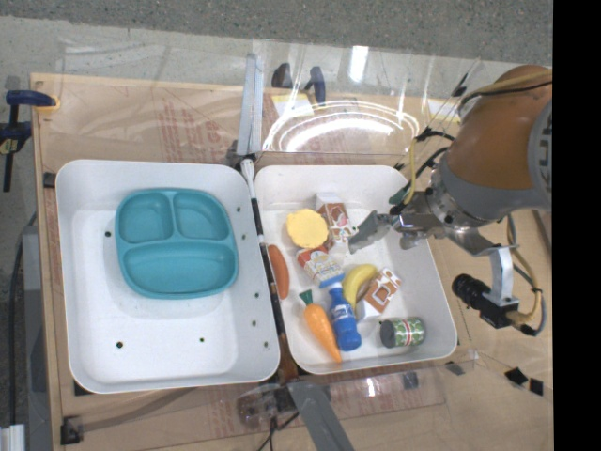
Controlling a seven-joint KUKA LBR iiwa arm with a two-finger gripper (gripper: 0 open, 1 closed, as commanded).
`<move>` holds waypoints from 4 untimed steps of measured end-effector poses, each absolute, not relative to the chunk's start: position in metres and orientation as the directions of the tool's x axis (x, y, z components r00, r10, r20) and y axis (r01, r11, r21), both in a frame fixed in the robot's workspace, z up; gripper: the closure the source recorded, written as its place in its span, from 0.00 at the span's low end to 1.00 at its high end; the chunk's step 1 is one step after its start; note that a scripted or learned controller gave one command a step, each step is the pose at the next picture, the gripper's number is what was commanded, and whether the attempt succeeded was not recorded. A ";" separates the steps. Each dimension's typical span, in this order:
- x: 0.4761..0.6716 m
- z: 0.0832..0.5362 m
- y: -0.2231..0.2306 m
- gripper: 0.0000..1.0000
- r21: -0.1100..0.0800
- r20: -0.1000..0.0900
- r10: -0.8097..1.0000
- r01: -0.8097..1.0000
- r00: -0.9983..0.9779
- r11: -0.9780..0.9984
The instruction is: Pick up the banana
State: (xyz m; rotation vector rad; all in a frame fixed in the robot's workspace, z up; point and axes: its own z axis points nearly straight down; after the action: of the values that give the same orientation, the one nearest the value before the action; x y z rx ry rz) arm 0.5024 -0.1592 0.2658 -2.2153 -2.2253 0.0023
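A pale wooden bench (141, 111) stood on a grey floor, and it carried two shallow white plastic bins side by side. The left bin (84, 280) held one turquoise plastic tray with three compartments (176, 242). The right bin (432, 280) held all the small things.

The grey arm with the orange band (498, 153) reached in from the right, and its dark two-finger gripper (366, 233) hung over the right bin, near its far middle part. I could not tell how far apart its two tips stood, because the picture was too small there; nothing was seen between them.

The small yellow plastic banana (358, 282) lay in the right bin, near the middle, just beside the blue plastic bottle (343, 322) and a small red-and-white carton (381, 290). It lay a little nearer than the gripper.

In my judgement the step in hand was the approach: the banana was not yet touched. The next move called for bringing the gripper over the banana and lowering it carefully, because the neighbours were very close.

Counted in the right bin: one banana, one blue bottle, one orange toy carrot (321, 330), one red sausage (279, 271), one yellow round piece (307, 227), one green tin can (403, 332), and about three small cartons.
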 end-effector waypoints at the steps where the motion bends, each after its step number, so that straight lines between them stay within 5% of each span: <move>1: 0.521 0.174 -0.164 0.00 -0.005 -0.001 0.975 0.975 0.220 -0.220; 2: 0.530 0.104 -0.184 0.00 0.015 -0.003 0.982 0.982 0.189 -0.189; 3: 0.521 0.100 -0.192 0.00 0.026 -0.005 1.000 1.000 0.008 -0.007; 4: 0.522 0.112 -0.194 1.00 0.029 -0.008 1.000 1.000 0.007 -0.007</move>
State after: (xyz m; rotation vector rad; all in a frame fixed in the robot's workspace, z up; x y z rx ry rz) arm 0.5219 -0.1941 0.1121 -2.2475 -2.2324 -0.0230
